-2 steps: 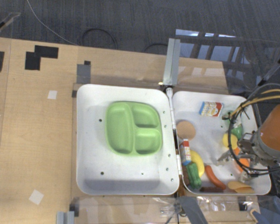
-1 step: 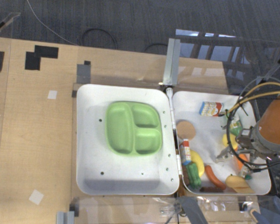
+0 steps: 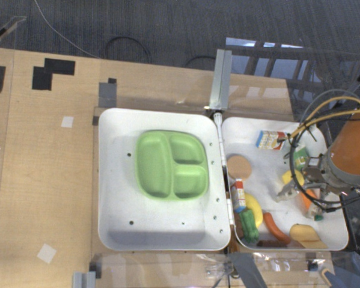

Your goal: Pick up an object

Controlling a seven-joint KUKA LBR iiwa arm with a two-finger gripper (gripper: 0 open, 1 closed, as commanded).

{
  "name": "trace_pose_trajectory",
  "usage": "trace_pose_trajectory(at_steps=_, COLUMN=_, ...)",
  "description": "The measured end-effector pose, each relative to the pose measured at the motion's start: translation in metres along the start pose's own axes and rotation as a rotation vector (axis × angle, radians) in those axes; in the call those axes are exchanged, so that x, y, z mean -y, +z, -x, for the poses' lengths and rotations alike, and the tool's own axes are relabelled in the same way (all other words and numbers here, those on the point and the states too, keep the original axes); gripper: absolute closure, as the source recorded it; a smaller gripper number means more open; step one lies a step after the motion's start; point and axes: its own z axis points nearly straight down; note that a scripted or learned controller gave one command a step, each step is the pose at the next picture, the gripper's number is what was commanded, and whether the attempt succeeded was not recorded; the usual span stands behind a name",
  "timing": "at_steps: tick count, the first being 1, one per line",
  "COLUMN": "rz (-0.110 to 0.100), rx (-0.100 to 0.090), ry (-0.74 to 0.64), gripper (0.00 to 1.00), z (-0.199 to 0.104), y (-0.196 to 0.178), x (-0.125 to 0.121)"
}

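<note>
My gripper (image 3: 298, 190) hangs low over the right side of the right bin (image 3: 260, 156), below the arm's orange band. Cables hide much of it. Right around it lie a small yellow piece (image 3: 288, 175), a green piece (image 3: 299, 157) and an orange piece (image 3: 307, 204); I cannot tell whether any of them is touched. Along the bin's left and front sides lie a brown disc (image 3: 239, 167), a red-and-white tube (image 3: 239, 191), a yellow banana (image 3: 253, 209), a green vegetable (image 3: 248, 226), a red sausage (image 3: 274, 227) and a bread roll (image 3: 304, 233). A small printed box (image 3: 268, 139) sits at the back.
The left bin (image 3: 113, 215) holds a green divided plate (image 3: 170, 165). A metal divider (image 3: 224, 179) runs between the two bins, and an upright post (image 3: 220, 79) stands behind them. Yellow and black cables (image 3: 326, 109) loop above the wrist.
</note>
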Motion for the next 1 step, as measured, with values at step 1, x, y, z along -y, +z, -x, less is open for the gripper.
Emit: trace_pose_trajectory(at_steps=1, rz=0.002, rx=0.0, ry=-0.023, gripper=0.0, z=0.0029, y=0.0002, x=0.0044)
